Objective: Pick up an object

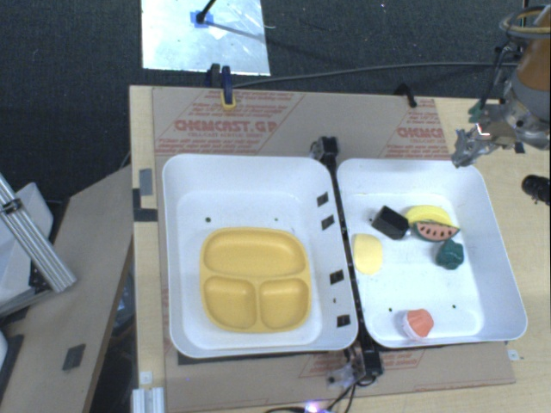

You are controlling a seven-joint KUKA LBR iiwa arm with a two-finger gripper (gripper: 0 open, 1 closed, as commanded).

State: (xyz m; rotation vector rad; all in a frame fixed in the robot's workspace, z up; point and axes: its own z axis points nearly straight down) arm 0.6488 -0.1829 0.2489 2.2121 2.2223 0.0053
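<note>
The right bin [495, 231] holds several small items: a black block [390, 222], a yellow banana [428, 214], a watermelon slice [435, 230], a dark green piece [449, 254], a pale yellow round piece [368, 253] and an orange-and-white piece [418, 323]. My gripper [467, 151] hangs over the back right corner of that bin, well apart from all of them. Nothing shows between its fingers.
The left bin [185, 196] carries a yellow divided tray [255, 278]. A blue clamp [225, 84] and a black clamp [326, 147] sit at the bins' back edge. A cable crosses the dark floor behind the bench.
</note>
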